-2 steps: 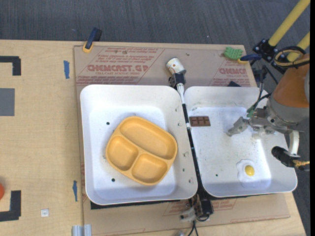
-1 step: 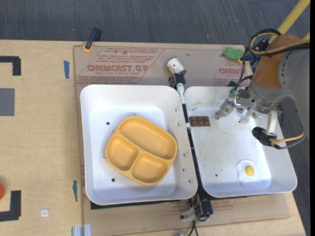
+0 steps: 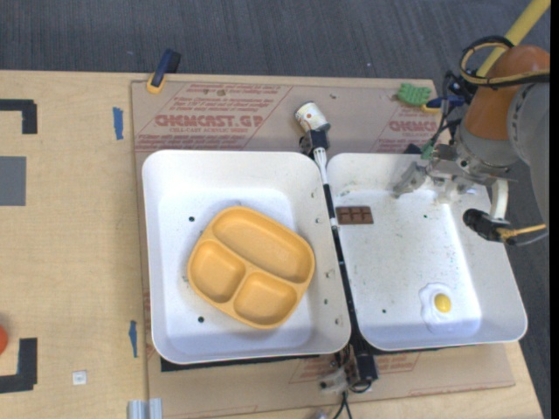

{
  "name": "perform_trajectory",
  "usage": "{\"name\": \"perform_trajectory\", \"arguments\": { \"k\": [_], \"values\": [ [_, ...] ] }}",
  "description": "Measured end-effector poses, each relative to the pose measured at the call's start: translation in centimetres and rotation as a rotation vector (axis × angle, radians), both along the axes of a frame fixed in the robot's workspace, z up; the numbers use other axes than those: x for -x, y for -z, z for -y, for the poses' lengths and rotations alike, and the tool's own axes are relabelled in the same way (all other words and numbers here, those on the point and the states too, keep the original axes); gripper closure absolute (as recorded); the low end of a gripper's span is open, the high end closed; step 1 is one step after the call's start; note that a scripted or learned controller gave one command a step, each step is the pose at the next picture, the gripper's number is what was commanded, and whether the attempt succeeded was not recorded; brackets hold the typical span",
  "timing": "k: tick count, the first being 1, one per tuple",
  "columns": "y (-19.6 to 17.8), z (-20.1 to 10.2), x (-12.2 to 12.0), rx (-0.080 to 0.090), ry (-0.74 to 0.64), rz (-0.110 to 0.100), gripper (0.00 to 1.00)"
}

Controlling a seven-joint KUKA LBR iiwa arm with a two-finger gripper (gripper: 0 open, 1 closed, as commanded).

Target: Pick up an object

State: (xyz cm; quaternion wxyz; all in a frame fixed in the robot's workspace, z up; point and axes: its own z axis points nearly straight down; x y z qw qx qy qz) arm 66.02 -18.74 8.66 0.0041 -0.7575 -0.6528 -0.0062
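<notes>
The right bin (image 3: pixel 489 321) holds a small brown chocolate bar (image 3: pixel 355 216) near its left wall and a toy fried egg (image 3: pixel 439 303) near its front right. A yellow divided plate (image 3: pixel 251 264) lies in the left bin (image 3: pixel 170 234). My gripper (image 3: pixel 430 182) hangs over the right bin's far right part, its grey fingers (image 3: pixel 405 182) spread open with nothing between them. It is to the right of the chocolate bar and well behind the egg.
A black divider with a white-capped clamp (image 3: pixel 309 119) runs between the bins. A yellow clamp (image 3: pixel 163 68) and a green clamp (image 3: pixel 414 94) sit on the board's far edge. The arm's cables (image 3: pixel 502 227) hang over the right bin's right rim.
</notes>
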Motion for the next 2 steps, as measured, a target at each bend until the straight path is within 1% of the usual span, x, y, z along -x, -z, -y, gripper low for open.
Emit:
{"name": "perform_trajectory", "arguments": {
  "k": [1, 2],
  "values": [
    [-1.02, 0.54, 0.09, 0.012, 0.001, 0.000, 1.00],
    [-0.96, 0.13, 0.00, 0.006, -0.001, 0.001, 0.00]
  ]
}}
